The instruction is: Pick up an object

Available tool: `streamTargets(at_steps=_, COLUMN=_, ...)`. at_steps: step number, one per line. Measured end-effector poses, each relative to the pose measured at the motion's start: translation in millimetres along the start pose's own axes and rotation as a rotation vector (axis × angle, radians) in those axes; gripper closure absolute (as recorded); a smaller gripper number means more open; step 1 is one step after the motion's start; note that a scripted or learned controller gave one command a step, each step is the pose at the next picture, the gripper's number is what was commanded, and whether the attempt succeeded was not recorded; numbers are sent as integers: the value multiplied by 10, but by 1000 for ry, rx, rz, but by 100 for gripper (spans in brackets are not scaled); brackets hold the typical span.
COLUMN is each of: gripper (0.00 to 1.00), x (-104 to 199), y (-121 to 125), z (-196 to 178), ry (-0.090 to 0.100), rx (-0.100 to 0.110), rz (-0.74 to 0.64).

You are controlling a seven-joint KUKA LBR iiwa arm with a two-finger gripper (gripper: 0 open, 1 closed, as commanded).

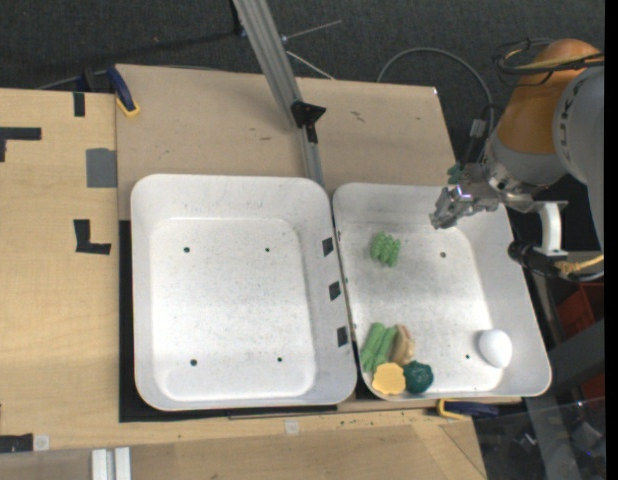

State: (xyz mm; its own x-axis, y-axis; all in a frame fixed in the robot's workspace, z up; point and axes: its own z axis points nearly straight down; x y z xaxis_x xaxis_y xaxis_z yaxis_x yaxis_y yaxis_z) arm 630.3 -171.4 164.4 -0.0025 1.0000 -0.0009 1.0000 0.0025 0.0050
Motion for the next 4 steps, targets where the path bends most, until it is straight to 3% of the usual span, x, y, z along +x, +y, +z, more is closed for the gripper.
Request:
streamTargets(at_steps=2, gripper=100, x=-34, y=53, z=-727, ry=0, rx=3, rz=1)
streamTargets(at_steps=4, gripper=100, x=1035, y=182, z=-842, ry=3, rx=5, rz=-4)
